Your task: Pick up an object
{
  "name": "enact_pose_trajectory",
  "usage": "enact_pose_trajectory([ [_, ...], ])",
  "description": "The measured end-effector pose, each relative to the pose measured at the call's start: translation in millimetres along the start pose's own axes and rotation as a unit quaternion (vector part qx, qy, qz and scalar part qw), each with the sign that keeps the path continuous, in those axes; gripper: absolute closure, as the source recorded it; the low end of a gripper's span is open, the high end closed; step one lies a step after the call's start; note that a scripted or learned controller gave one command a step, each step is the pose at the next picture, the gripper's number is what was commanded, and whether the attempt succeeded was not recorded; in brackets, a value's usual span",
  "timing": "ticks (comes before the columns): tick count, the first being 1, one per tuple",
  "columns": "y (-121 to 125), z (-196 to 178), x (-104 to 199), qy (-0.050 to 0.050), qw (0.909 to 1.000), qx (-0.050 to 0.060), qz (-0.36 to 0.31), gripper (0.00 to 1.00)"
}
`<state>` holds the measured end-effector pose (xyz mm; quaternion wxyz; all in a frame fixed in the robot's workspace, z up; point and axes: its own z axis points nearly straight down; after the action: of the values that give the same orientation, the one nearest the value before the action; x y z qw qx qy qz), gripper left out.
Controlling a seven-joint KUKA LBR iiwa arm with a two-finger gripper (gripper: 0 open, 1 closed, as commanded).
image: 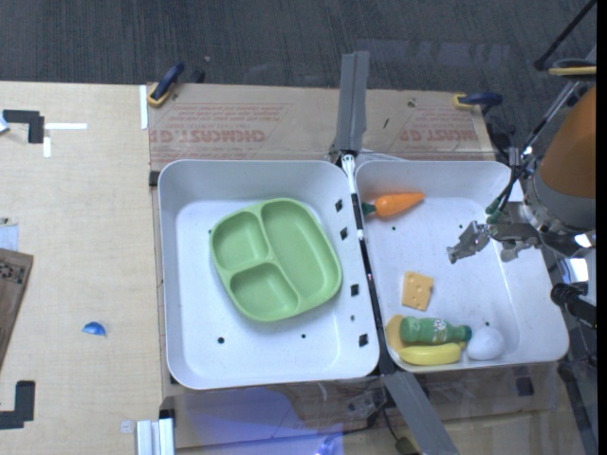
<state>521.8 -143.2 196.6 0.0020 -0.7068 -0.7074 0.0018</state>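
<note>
An orange carrot (398, 203) with a green top lies in the right bin (531, 349); the pincer (465, 247) hovers nearby, holding nothing, finger spacing unclear.

Left bin (180, 282): on the tabletop (76, 254), left of the fingers (465, 246); holds the divided plate (275, 258), well apart from them.
Right bin (531, 339): touching the left bin along its side; fingers above its middle.
Carrot (394, 204): behind and left of the fingers, near the far wall.
Cheese slice (416, 291): in front of the fingers, slightly left.
Bottle (432, 331): in front of the cheese slice, lying on the banana (432, 354) at the near wall.
Round object (486, 345): just right of the bottle, in front of the fingers.
</note>
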Motion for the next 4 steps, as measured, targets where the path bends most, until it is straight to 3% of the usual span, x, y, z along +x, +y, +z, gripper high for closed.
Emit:
enact_pose_trajectory([
  [1,-30.2,107.5,47.5,0.000,0.9995,-0.001,-0.032,0.00],
  [2,-30.1,100.9,46.5,0.000,0.9995,0.000,-0.030,1.00],
  [3,-30.1,100.8,46.4,0.000,0.9995,0.001,-0.031,0.00],
  [4,30.4,107.4,46.8,0.000,1.0000,0.000,0.000,0.00],
])
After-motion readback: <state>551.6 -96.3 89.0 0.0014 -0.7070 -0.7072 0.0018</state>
